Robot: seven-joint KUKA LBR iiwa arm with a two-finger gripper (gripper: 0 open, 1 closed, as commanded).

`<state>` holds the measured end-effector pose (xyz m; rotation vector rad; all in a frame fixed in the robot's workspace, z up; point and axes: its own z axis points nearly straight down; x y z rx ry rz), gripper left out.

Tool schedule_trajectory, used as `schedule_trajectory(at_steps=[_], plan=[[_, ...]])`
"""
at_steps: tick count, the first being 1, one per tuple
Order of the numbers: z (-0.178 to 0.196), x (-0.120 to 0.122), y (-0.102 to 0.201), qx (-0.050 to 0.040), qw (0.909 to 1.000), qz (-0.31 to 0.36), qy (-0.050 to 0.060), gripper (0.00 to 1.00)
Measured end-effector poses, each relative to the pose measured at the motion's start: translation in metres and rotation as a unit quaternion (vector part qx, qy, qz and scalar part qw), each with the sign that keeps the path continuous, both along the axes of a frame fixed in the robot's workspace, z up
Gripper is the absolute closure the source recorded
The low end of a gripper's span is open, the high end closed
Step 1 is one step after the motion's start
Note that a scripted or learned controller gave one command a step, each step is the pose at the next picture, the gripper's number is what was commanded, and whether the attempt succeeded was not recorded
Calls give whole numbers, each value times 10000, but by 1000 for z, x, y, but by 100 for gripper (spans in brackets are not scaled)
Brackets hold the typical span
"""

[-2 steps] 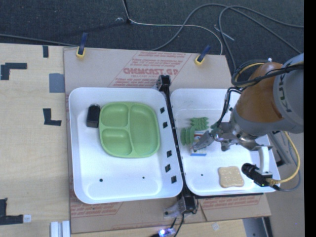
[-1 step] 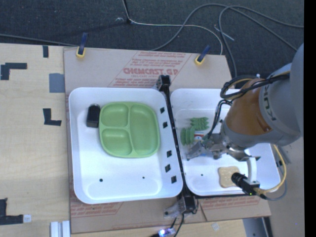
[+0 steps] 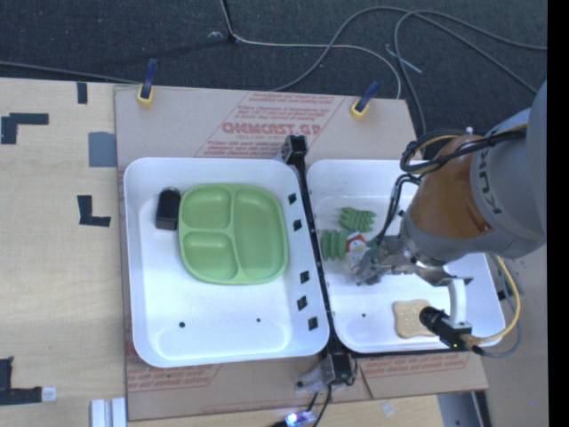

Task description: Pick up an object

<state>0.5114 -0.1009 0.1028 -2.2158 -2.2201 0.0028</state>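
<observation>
Gripper (image 3: 367,269) sits low in right bin (image 3: 480,327), centre-right of frame; finger state can't be told. Green toy (image 3: 356,218) just above looks light and rigid, so grip across its narrow width.

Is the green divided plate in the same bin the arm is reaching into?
No, the green divided plate lies in the left bin, while the gripper is over the right bin.

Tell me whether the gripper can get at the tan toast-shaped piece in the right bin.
Probably yes. The tan piece lies flat near the right bin's front wall, apart from the green items, with the gripper close beside it; the near wall might crowd it.
</observation>
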Motion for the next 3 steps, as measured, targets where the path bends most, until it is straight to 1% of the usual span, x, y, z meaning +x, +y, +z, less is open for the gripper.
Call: schedule_trajectory(at_steps=[1,2,3], plan=[[42,2,-3,-11,10000,-3,-35,100],[89,-3,5,-10,10000,1,-40,100],[115,-2,5,-9,10000,-1,-31,100]])
